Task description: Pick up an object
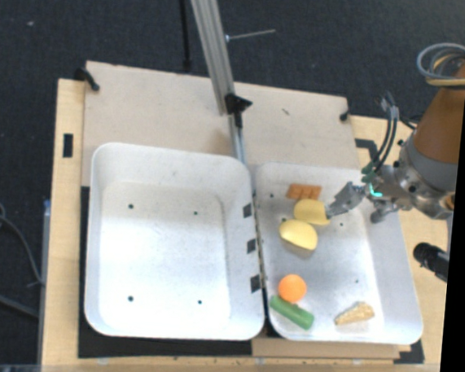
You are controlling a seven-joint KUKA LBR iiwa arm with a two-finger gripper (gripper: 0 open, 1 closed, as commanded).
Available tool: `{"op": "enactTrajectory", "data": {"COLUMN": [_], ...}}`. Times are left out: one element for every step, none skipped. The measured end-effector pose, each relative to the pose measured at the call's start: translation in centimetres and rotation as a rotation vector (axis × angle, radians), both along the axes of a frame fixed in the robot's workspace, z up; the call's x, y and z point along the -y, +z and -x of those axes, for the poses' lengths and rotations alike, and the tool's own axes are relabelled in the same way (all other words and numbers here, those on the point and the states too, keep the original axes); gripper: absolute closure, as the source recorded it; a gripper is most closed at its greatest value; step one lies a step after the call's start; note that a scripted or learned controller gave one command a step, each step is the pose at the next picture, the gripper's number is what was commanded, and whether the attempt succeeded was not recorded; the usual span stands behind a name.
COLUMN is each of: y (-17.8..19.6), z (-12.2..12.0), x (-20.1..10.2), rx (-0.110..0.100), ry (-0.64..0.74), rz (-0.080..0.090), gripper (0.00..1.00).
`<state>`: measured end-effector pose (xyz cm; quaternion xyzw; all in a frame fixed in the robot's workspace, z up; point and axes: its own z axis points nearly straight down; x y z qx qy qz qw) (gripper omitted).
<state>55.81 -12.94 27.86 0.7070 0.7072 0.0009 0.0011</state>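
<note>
Tabletop (182,115) wooden, two white bins. Hand (344,202) right of centre, grip state unclear, over right bin (387,278), beside yellow lemon-like piece (310,212). Risk: rounded piece slipping out, neighbours crowding.

1. On the table (67,206), 2 bins sit side by side: the left bin (170,240) and the right bin (386,294).
2. In the right bin, a cracker (303,192) lies at the back, with 2 lemons (310,211) (299,234) just before it.
3. An orange (292,288) touches the cucumber (291,312) at the front; the bread piece (355,314) lies to their right.
4. The claw (347,199) hangs just right of the rear lemon.
</note>
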Motion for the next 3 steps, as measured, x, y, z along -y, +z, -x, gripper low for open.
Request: {"op": "enactTrajectory", "data": {"y": [-5.3, -11.6, -16.4], "z": [-0.8, -0.5, -1.3], "x": [-0.5, -0.4, -0.2], "rx": [-0.006, -0.008, -0.006], "ry": [-0.004, -0.001, -0.003], "rz": [0.001, 0.001, 0.001], "gripper": [0.00, 0.00, 0.00]}}
